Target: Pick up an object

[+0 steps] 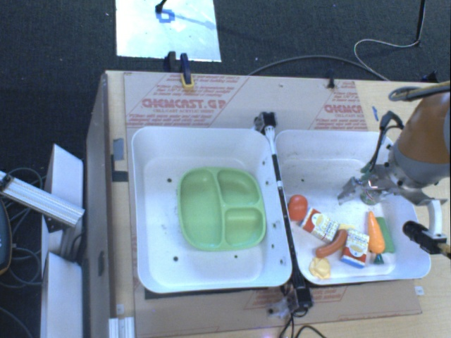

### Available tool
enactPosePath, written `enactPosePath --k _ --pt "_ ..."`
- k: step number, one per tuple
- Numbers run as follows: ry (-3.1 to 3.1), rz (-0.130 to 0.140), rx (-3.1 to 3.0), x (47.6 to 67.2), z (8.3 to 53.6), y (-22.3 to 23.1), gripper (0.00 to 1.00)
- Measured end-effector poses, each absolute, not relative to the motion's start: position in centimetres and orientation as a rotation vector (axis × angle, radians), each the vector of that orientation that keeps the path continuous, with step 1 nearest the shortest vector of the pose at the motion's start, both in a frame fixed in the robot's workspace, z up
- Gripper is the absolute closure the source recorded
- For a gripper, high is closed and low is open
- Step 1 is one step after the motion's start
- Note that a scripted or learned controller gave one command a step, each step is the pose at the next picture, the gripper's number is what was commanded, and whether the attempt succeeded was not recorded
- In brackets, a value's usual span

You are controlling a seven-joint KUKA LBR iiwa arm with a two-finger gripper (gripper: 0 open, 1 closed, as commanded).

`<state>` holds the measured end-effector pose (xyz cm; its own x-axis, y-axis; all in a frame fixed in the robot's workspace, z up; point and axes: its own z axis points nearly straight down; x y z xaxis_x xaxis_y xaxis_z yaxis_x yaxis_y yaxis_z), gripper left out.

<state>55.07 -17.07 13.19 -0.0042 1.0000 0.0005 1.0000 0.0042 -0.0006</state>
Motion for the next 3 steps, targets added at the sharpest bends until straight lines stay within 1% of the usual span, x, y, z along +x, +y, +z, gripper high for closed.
enactPosePath --k 1,2,3 --pt "-2.226 -0.001 -2.216 58.7 8.4 -11.5 0.0" --pt "-2.229 -0.004 -2.218 66.9 8.5 -8.6 0.0" --pt "-2.229 -0.001 -2.216 66.9 8.5 -8.3 0.0"
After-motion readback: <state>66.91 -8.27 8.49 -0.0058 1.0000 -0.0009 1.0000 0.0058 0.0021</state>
